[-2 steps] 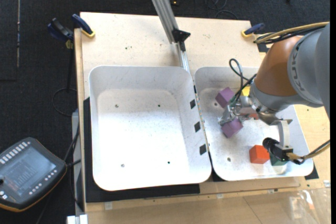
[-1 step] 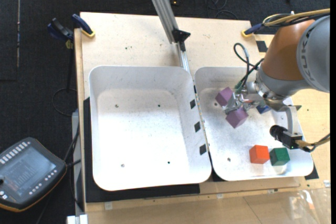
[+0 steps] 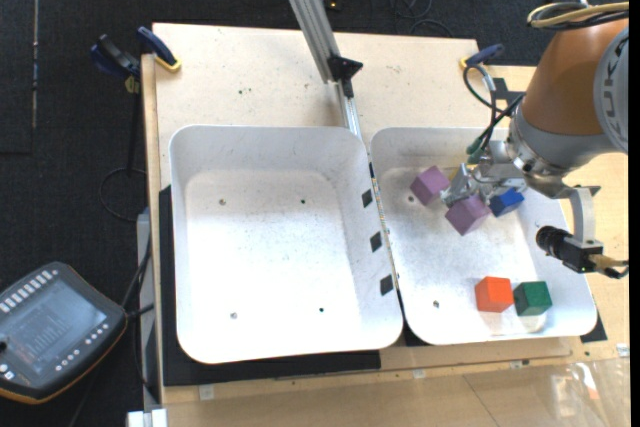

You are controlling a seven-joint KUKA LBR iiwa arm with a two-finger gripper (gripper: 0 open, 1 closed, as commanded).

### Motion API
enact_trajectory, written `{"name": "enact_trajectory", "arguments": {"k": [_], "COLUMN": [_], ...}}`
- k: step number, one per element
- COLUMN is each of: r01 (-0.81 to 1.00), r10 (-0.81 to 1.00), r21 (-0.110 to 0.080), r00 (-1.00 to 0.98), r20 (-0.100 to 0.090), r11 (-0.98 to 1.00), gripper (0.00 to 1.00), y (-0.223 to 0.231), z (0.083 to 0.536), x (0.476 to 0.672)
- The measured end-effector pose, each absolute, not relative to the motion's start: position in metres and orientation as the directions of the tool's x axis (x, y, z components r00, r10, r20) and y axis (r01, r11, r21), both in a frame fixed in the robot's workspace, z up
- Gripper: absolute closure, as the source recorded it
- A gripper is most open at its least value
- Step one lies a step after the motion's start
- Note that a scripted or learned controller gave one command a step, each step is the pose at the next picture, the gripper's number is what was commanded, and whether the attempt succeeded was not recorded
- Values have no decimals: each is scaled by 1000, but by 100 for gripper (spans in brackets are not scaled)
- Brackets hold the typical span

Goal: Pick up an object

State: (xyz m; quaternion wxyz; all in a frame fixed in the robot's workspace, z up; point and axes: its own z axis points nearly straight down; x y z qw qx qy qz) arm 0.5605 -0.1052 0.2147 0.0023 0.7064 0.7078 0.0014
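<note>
Two purple cubes (image 3: 448, 200) crowd your gripper (image 3: 478, 183) in the right bin (image 3: 560, 315), beside a blue block (image 3: 507, 202); it seems positioned for a grab, but you cannot tell its jaws' state.

Camera: you look down from above the bench (image 3: 300, 65), at a slant.
Range: far enough to hold both bins, left bin (image 3: 200, 215) and right bin (image 3: 440, 315).
Arm side: gripper (image 3: 478, 177) enters from your right.

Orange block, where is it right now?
The orange block sits near the front edge of the right bin, right beside the green block and apart from the gripper.
</note>
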Motion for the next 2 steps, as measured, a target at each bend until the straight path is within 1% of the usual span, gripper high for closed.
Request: {"name": "enact_trajectory", "arguments": {"k": [1, 2], "r01": [1000, 1000], "r10": [1000, 1000], "r21": [7, 1], "r00": [-2, -6], "r20": [-2, 0], "r11": [2, 6], "gripper": [100, 100], "y": [-114, -75], "z": [268, 260], "x": [556, 573]}}
